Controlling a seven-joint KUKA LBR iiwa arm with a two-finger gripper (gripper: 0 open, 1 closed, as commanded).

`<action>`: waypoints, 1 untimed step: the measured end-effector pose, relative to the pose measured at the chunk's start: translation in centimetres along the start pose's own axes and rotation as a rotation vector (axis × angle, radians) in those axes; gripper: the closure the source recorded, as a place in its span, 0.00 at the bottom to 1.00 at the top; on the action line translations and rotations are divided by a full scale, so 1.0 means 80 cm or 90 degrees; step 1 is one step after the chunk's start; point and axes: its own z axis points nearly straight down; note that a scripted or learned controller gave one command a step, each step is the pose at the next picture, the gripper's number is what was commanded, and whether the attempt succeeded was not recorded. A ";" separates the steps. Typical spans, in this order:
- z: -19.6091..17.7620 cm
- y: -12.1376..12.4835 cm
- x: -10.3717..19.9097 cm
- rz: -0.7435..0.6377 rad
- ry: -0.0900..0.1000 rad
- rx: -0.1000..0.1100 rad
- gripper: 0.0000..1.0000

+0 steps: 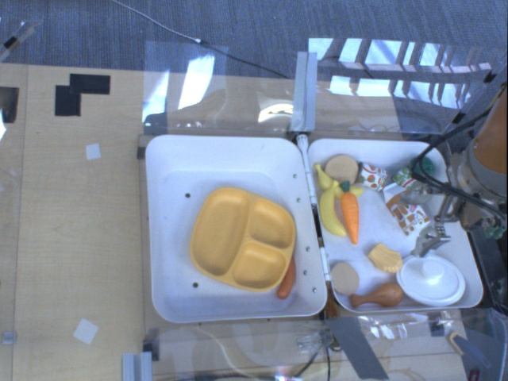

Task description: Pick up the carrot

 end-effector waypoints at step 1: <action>0.131 0.063 -0.009 0.132 0.004 -0.002 0.00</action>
